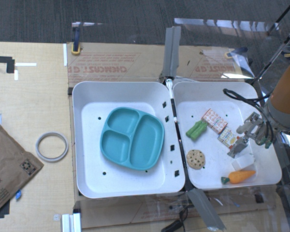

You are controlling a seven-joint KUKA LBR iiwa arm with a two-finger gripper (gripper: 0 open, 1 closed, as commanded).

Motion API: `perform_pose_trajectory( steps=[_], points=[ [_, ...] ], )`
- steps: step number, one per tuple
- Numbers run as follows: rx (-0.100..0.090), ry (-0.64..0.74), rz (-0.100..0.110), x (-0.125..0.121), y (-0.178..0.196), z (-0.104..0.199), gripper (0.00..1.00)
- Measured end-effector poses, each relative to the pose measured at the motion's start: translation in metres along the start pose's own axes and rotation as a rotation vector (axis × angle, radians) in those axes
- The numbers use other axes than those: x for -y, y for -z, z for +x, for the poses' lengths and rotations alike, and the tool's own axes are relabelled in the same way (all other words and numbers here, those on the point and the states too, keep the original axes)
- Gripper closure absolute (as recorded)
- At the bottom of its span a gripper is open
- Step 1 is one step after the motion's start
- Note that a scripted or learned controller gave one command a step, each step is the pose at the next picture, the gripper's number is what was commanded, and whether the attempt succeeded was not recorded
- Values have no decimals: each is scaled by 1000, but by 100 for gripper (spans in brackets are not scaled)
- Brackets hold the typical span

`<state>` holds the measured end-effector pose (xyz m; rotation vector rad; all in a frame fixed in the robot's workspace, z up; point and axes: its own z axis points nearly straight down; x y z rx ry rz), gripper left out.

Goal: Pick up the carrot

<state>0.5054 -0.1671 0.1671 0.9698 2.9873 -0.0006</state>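
Jaws (241, 141) appear apart and carry nothing, poised above the right bin (210, 181). Carrot (240, 176) lies at that bin's near right corner, close against the wall. Risk: wall could block one finger, pushing the carrot aside. Beyond: cookie (196, 158), green piece (197, 129).

Robotics lab: bench w/ two white bins (82, 129), clamps (76, 40), cardboard (116, 62).

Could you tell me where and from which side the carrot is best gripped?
Probably across the thick orange middle of the carrot, coming from above. It lies flat, lengthwise along the right bin's near wall, so fingers closing across its narrow width should fit.
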Motion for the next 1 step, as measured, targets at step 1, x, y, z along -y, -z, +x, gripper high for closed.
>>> perform_pose_trajectory(
  steps=[1],
  points=[
    [-2,227,0,18,-17,20,0]
  ],
)
